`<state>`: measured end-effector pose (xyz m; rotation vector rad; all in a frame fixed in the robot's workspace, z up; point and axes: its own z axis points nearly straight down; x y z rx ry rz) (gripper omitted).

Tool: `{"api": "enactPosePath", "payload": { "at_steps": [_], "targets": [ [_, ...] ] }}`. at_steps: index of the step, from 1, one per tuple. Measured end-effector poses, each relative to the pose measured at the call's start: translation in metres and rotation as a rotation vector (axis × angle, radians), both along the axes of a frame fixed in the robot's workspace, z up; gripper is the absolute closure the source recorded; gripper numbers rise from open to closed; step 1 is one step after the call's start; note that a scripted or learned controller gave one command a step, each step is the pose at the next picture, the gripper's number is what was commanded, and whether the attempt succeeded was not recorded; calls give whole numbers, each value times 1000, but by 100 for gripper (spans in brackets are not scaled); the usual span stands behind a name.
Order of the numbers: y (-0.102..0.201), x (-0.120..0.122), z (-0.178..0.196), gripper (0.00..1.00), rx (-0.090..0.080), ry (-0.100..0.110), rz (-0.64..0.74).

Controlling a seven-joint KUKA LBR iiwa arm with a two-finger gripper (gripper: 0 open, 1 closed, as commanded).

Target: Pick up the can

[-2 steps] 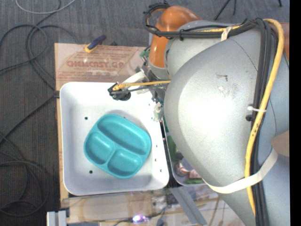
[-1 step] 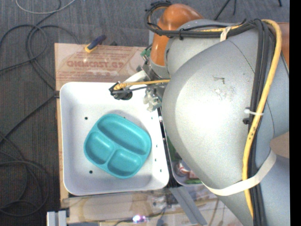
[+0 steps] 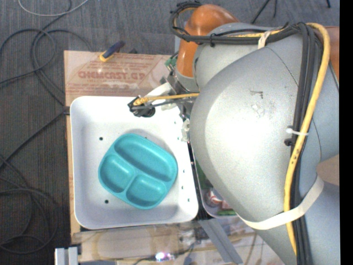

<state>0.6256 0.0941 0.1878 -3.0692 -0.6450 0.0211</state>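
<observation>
Two white bins sit side by side below me. My grey arm [image 3: 265, 120] covers nearly all of the right bin [image 3: 205, 203], hiding my gripper, so I cannot tell its state. I cannot make out the can. A teal tray [image 3: 138, 170] lies in the left bin [image 3: 83, 148].
</observation>
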Motion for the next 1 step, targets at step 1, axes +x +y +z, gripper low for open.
{"api": "enactPosePath", "payload": {
  "at_steps": [1],
  "targets": [
    [11, -18, -79, 0, 4, -30, -69]
  ]
}}
